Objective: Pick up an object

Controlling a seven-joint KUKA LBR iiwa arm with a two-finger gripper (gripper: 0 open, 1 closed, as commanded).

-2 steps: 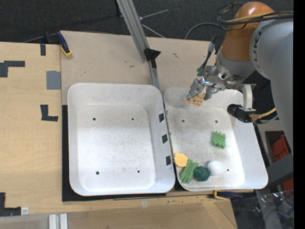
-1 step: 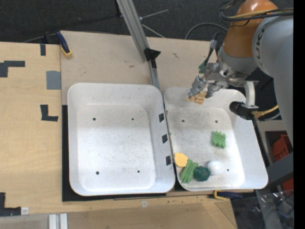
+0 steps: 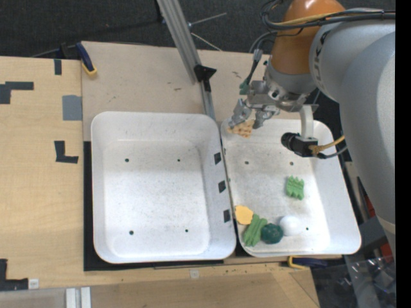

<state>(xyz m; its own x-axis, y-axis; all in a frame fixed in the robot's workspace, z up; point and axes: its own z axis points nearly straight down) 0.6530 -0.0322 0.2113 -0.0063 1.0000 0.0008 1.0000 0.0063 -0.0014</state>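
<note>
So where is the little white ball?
The small white ball sits near the right bin's front edge, touching the dark green round piece on its left.

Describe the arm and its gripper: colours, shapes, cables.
The arm is thick, rounded and grey, with a glossy orange band above the wrist. Thin dark cables loop around that band. The gripper is small, metallic grey, with a black cylinder beside it.

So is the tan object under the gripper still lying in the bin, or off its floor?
Cannot tell. The tan object sits at the gripper tips by the right bin's far-left corner; the view shows no clear gap.
</note>
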